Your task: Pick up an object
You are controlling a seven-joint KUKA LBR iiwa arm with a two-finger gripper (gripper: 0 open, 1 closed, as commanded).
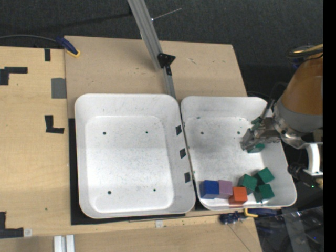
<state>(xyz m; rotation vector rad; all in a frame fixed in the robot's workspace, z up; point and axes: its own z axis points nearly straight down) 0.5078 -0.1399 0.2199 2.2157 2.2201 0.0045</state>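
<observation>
My gripper (253,139) hangs low over the right side of the right bin (220,114), near its right wall. A small green piece (256,148) shows right at the gripper's lower tip, and I cannot tell whether it is gripped or just lying beneath. Along the bin's front edge lie a blue block (210,188), a purple block (225,188) and an orange block (239,194). Three green blocks (249,182) (265,175) (264,192) cluster in the front right corner.
The left bin (89,109) stands beside the right one, with a shared raised rim between them. A slanted metal rail (149,30) crosses the bench behind the bins. The arm's orange band (307,83) looms over the right bin's right wall.
</observation>
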